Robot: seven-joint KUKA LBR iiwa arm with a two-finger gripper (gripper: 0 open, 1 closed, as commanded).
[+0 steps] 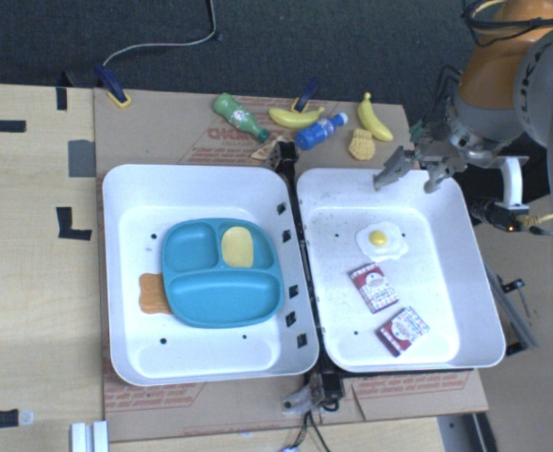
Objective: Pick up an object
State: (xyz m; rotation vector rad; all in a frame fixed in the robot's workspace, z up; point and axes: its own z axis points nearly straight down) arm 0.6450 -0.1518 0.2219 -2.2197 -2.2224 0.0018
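Camera view, looking down at a slant on two shallow white bins side by side. Reaching in from the right: grey arm (502, 73) with orange band, ending in a gripper (412, 169) hovering above the far edge of the right bin (479, 281). Fingers (390, 170) spreading apart, released, gripping nothing.

Lying in the right bin: a fried egg toy (381, 241) toward the far middle, just near of the gripper but apart from it; a red packet (374, 287) nearer, at the middle; a second red packet (402, 330) nearer still and slightly right, tilted. All three resting on the bin floor, separate from one another.

Sitting in the left bin (125, 252): a blue divided plate (221, 276), carrying a yellow oval piece (237, 247) in its far right compartment. Peeking out from under the plate's left edge: an orange-brown flat piece (151, 293).

Scattered on the cardboard beyond the bins: a green bottle (239, 117), a banana (296, 117), a blue bottle (320, 130), a second banana (374, 119), and a yellow corn-like piece (361, 144), all well apart from the gripper except the last, sitting just left of it.

Trailing across the dark floor at the far side: a white cable (177, 36).
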